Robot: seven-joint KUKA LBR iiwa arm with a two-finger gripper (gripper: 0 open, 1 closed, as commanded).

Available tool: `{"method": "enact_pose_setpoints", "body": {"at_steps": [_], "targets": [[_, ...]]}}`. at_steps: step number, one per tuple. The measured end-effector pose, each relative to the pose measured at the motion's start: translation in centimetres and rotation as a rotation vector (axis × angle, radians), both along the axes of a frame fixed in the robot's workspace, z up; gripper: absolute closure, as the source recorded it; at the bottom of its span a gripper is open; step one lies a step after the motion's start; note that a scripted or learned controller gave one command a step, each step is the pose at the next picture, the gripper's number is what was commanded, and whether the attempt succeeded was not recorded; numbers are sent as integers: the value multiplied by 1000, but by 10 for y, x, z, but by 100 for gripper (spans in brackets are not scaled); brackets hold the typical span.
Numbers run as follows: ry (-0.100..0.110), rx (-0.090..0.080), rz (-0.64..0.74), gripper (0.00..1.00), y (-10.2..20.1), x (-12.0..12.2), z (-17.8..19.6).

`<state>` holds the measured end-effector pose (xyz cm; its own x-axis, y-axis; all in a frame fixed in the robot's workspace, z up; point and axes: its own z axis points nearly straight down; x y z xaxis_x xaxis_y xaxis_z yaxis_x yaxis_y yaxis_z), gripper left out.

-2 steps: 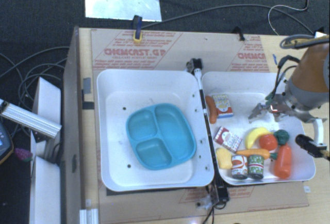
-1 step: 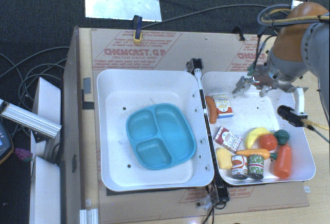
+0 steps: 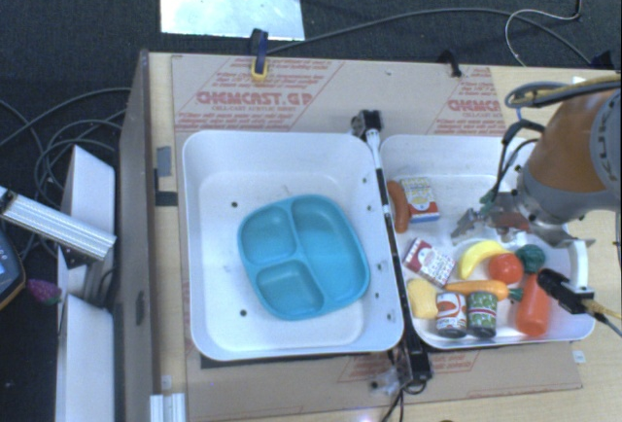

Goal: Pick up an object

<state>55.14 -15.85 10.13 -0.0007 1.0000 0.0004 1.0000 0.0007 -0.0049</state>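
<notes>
Toy foods in the right bin: two cans, one banana; gripper grip state indiscernible

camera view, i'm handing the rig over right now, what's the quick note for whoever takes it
Pincer: over the right bin, near the banana; whether it is open or shut is unclear.
Things: toy food lies crowded in the right bin's near half, with the banana, tomato, carrot, two cans and a red bottle. The left bin holds a blue divided plate.
Done: no pick visible.
Left: grasp and lift one object.
</notes>
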Motion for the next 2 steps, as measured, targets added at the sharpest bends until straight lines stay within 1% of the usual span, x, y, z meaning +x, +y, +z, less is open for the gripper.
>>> {"method": "enact_pose_setpoints", "body": {"at_steps": [1,2], "targets": [[-7,-2,-1,0,23,-64,-18],[-6,0,2,0,34,-9,-19]]}}
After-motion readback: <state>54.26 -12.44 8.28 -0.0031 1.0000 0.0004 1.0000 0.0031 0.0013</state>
